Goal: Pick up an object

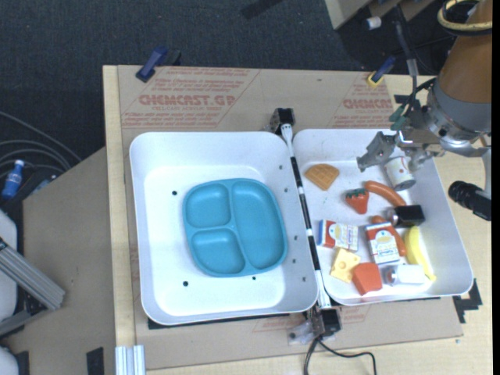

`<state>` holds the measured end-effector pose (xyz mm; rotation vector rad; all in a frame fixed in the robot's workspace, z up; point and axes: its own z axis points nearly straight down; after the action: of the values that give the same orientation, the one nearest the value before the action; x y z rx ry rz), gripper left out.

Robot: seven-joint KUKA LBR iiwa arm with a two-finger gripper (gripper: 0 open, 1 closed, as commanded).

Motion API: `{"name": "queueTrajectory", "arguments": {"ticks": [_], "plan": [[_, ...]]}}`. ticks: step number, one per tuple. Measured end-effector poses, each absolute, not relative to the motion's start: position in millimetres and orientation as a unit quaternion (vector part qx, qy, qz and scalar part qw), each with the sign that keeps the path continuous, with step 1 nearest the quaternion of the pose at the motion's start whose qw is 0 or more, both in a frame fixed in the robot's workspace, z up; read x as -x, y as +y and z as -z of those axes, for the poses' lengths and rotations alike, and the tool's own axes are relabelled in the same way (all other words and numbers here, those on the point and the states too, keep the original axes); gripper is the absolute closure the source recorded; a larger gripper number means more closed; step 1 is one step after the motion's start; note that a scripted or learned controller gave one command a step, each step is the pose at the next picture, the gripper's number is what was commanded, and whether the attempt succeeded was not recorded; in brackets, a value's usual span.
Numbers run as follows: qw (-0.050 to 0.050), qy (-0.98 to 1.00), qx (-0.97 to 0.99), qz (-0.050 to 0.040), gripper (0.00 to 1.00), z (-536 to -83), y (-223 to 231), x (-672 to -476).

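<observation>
I see the gripper point(394, 158) over the right bin point(457, 244) — above the toy food point(375, 248) — jaws' state I can't tell.

Two shallow white bins sit side by side on the bench, the left bin point(156, 178) and the right bin point(453, 248), and the left one holds a single blue divided plate point(233, 226) with three compartments. In the right bin I count one tan bread-like piece point(322, 176), one orange sausage point(384, 191), one strawberry point(358, 201), one banana point(416, 247), one cheese wedge point(344, 266), and two small cartons point(382, 244). A few more bits lie jumbled there, too tangled to count.
</observation>
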<state>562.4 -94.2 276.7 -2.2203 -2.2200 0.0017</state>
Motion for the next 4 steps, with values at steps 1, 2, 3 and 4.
{"name": "queueTrajectory", "arguments": {"ticks": [1,2,3,4], "plan": [[0.002,-0.707,0.708,-0.0018,0.0,-143.1,-146.8,-634.8],[-0.003,-0.707,0.707,0.0024,0.0,-89.2,-109.4,-669.0],[-0.004,-0.707,0.707,0.0031,0.0,-89.5,-92.6,-626.8],[-0.004,-0.707,0.707,0.0048,1.0,-100.3,-91.3,-628.0]]}}
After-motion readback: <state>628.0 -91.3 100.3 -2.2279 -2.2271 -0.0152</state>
